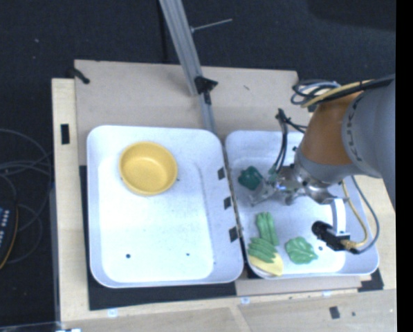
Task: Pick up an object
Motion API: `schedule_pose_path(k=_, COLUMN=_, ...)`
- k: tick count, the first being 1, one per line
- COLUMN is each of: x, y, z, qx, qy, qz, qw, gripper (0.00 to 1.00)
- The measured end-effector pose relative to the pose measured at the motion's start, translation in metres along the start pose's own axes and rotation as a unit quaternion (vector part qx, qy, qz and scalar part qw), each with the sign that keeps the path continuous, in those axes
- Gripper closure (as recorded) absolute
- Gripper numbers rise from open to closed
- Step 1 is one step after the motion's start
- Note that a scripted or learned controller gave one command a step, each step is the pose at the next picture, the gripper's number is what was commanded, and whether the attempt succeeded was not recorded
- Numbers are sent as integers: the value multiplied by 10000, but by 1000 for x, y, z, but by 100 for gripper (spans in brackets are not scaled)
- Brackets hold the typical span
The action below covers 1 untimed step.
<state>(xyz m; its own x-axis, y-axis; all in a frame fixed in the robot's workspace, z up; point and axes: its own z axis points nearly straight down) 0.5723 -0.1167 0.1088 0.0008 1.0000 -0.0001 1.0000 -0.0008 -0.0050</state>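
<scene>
a: the pincer [267,189] is low in the right bin [358,265], just beside the dark green block [249,178]. can't tell if it's apart or together; the wrist hides too much.

b: so nothing held?

a: nothing visibly between the tips. the block sits just left of the pincer, near the wall shared with the left bin [102,185].

b: what goes wrong?

a: my guess: it closes beside the block, not around it, and nudges it against that wall. the green glove-shaped toy [264,237] and leafy piece [300,250] lie below the pincer, well clear.

b: the yellow bowl [148,168]?

a: far left of the pincer, out of it.
</scene>
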Motion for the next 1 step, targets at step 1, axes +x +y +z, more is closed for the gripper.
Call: schedule_pose_path(k=1, x=0, y=2, z=-13, qx=-35, qy=4, qz=5, qw=10000, gripper=100)
